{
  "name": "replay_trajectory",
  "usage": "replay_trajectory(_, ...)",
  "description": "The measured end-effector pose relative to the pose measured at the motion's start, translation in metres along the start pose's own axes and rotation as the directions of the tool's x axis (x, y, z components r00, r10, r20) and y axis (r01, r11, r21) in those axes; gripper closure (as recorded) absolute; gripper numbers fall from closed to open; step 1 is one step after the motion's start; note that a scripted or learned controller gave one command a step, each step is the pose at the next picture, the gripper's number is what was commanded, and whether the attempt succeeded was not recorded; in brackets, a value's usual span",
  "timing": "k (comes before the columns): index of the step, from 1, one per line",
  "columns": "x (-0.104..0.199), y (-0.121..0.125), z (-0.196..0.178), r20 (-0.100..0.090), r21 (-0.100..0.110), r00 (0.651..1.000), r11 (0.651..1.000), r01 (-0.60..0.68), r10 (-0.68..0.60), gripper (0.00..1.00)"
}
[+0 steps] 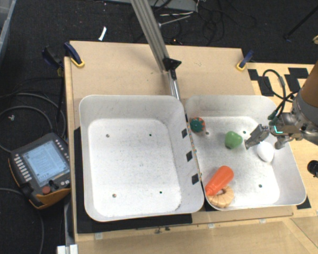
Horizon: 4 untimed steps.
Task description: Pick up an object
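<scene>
Gripper (257, 135) sits low in the right bin (286, 194), near its right wall, pointing left. Whether it is released or clenched cannot be told: the tip is small and dark against the bin floor, and nothing can be seen held in it. No object lifted.

Scene, left to right:
- Left bin (95, 110): bare white floor, a few small holes.
- Divider between the bins, with dark tabs along it.
- Small green-and-red ball (197, 124), just right of the divider, toward the far wall.
- Orange carrot-shaped piece (219, 179), near the front, lying tilted; touching a tan round piece (222, 197) just below it.
- Green round object (233, 139), mid-bin, just left of the gripper tip.
- White rounded object (265, 152), just below and right of the tip, possibly touching the gripper body; contact not resolvable.

Step in hand, as judged: approach and placement over a target, grasp not yet made. Likeliest candidates are the green object and the white one, both next to the tip.

Next move calls for centring the gripper over one object, descending square to the bin floor, then closing and lifting. Risk: round shapes may roll or squirt sideways.
</scene>
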<state>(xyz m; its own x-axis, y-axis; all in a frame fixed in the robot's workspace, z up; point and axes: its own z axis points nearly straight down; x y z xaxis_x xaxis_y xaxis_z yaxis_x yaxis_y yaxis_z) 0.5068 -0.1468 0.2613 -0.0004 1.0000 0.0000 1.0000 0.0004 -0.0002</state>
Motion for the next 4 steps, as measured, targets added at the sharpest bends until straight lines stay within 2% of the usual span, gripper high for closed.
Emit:
replay_trajectory(1, 0.005, 0.0, 0.063, -0.002, 0.006, 1.0, 1.0, -0.001, 0.001, 0.0)
replay_trajectory(3, 0.0, 0.006, 0.167, 0.0, -0.001, 1.0, 1.0, -0.002, 0.002, 0.0)
replay_trajectory(4, 0.0, 0.007, 0.155, 0.0, -0.004, 1.0, 1.0, -0.001, 0.001, 1.0)
